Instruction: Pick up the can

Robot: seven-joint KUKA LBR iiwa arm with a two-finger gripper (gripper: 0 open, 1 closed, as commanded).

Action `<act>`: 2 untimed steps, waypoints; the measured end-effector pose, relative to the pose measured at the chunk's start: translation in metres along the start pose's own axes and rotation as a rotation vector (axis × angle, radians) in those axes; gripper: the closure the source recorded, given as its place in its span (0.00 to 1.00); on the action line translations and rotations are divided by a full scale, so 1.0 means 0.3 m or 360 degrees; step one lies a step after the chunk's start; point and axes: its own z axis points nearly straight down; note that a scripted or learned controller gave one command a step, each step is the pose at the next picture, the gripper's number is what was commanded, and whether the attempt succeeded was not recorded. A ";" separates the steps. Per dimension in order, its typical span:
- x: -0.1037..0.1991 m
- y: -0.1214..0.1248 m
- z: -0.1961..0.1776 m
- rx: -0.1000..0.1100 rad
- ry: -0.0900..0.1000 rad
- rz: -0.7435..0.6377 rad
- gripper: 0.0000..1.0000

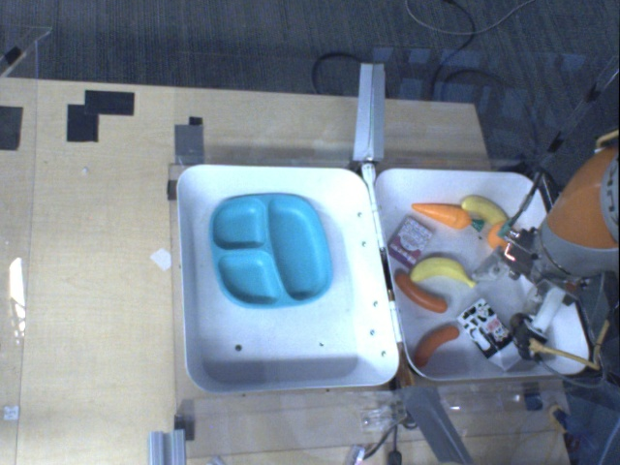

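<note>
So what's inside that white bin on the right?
The right bin holds a carrot, two bananas, two sausages, a purple packet and a black-and-white item; the arm covers its far side.

A pale wooden surface [97, 289] fills the near and left part of the scene, with a few black squares [99, 111] stuck on at its far left. Beyond its far edge lies dark blue-grey carpet floor [194, 17], where thin cables [455, 13] loop at the far right. A grey metal bar [369, 109] runs from the far edge toward the middle, and a clear panel [19, 260] glints with light along the left side.
</note>
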 end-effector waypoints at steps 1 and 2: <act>0.046 0.111 0.004 0.0007 0.0002 0.0027 0.00; 0.149 0.239 0.009 0.0006 -0.0003 0.0080 0.00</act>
